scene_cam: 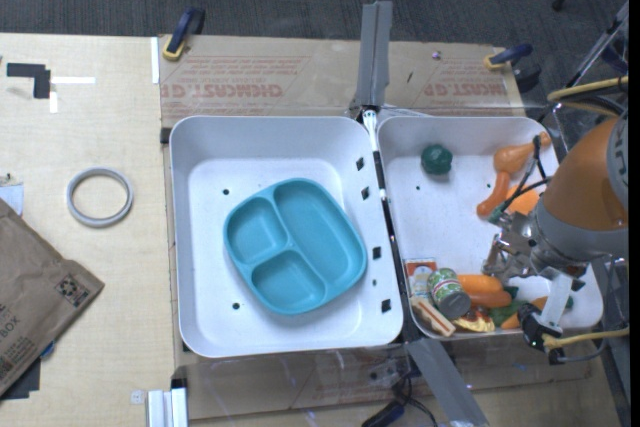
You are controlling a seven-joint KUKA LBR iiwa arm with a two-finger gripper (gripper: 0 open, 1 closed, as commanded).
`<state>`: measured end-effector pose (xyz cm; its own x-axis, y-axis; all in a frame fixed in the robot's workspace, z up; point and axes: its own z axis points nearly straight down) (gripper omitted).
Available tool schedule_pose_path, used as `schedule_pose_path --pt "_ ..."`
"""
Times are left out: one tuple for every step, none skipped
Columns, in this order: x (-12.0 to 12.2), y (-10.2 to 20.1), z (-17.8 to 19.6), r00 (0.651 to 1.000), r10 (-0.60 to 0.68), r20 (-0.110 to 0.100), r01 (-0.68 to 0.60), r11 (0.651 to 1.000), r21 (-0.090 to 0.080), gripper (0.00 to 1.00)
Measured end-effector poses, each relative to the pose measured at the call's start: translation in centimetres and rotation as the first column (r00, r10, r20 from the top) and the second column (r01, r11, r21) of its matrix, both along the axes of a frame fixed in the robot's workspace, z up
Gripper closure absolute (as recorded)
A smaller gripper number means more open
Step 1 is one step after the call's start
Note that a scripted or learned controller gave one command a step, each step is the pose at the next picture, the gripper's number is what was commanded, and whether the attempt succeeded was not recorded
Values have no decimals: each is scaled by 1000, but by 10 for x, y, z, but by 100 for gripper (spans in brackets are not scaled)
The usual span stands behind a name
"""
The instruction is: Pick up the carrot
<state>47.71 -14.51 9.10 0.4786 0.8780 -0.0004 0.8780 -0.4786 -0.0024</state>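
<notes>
Carrot (483,287) lies in right bin (440,215), just left of gripper (508,255) and a bit below, wedged among can (447,290) & other toy food. Gripper state: can't tell. Prob. light, stiff, smooth plastic, so grab across the thick mid-section.

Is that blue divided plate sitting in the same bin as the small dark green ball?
No: the blue plate lies in the left bin, while the green ball lies in the right bin.
</notes>
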Motion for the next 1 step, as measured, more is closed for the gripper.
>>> schedule_pose_path --pt "3 73 100 985 -170 -1 170 985 -2 100"
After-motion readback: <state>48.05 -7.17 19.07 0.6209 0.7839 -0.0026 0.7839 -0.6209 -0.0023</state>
